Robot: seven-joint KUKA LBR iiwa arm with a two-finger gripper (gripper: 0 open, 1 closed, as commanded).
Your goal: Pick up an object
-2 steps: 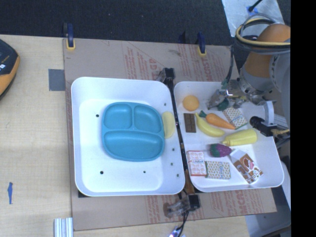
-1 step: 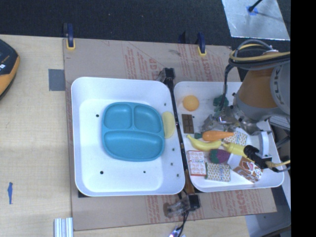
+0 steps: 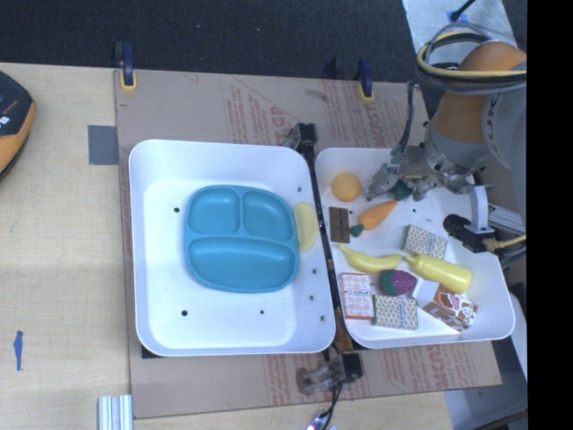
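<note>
Toy carrot (image 3: 379,214), orange with a green end, lies at a slant in the upper middle of the right bin (image 3: 501,328), just below and left of the gripper (image 3: 398,186). That gripper sits over the upper part of this bin, at the end of the grey arm (image 3: 466,115) coming in from the upper right of the frame. How far it is open cannot be told, nor whether it has hold of anything.

Left of the gripper is a round toy orange (image 3: 346,186), and below that a brown block (image 3: 339,224) close by the bin's left wall. Lower down, a banana (image 3: 372,260) lies across the middle, its right end meeting a yellow bottle (image 3: 439,270). A patterned box (image 3: 423,241) sits just above the bottle. A purple vegetable (image 3: 397,282) rests under the banana, between a red-and-white carton (image 3: 355,295) and the bottle. A patterned packet (image 3: 395,312) and a brown-and-red packet (image 3: 450,309) lie along the lower edge.

In the left bin (image 3: 143,240) a blue divided plate (image 3: 241,238) lies in the middle, with a pale yellow piece (image 3: 305,226) beside it at the right wall
</note>
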